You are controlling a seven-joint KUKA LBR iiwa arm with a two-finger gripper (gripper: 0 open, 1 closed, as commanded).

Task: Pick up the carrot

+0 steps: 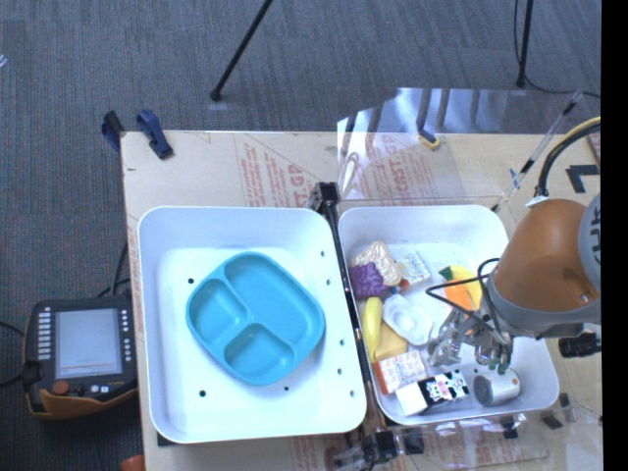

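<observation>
Orange carrot [461, 288] in right bin [469, 217]

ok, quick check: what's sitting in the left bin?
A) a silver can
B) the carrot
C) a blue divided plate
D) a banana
C: the blue divided plate lies in the left bin, while the banana, the silver can and the orange carrot all lie in the right bin.
</observation>
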